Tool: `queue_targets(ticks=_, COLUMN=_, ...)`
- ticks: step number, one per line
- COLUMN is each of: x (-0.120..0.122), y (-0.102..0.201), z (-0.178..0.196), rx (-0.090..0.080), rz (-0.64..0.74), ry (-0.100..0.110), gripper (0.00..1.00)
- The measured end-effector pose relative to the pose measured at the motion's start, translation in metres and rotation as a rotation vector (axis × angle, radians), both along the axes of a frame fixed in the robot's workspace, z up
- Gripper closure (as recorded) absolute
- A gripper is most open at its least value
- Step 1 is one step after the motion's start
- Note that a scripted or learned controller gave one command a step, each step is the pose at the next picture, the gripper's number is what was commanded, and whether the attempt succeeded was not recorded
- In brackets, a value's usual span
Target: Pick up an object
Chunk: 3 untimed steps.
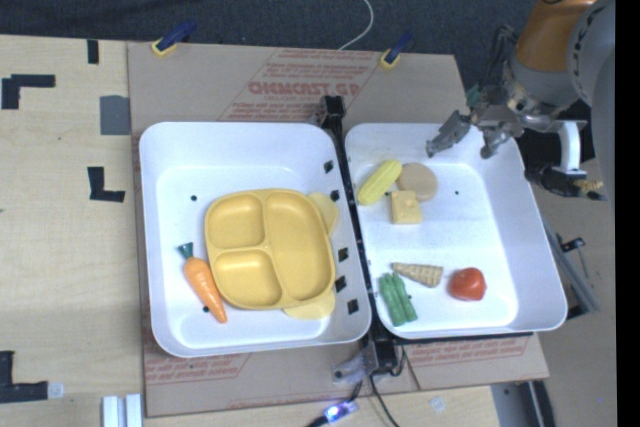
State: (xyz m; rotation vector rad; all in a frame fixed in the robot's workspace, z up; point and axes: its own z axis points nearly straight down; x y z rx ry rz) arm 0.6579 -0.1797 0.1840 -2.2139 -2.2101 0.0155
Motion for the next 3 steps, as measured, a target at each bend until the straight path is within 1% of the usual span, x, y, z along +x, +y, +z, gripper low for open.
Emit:
queue_targets(ticks=1, x=0.003, y=0.000, z=0.010, rx=-0.003, rz=0.003, ry=-0.015, gripper=0.00)
queue_targets(ticks=2, x=0.005, y=0.002, z=-0.054, rx=-0.002, rz=0.005, ry=-0.009, gripper=0.00)
queue_targets(ticks=3, x=0.005, y=0.004, z=-0.101, rx=-0.001, rz=0.005, ry=-0.015, gripper=0.00)
